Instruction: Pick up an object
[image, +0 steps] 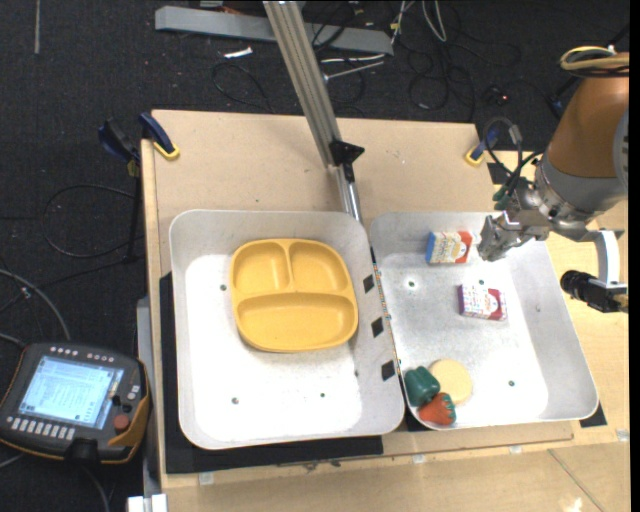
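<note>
My gripper (495, 240) hovers over the right bin (560, 330), just beside a small carton (448, 246) (whether it is open or closed, I cannot tell). A pink packet (481, 301) lies nearby; the yellow divided plate (294, 294) sits in the left bin (200, 300).

Handheld control pendant (72, 398) beside bench

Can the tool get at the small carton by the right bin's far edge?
Probably yes: the tool hangs right beside the carton, nothing lies between them, and the pink box sits apart, nearer the camera.
</note>
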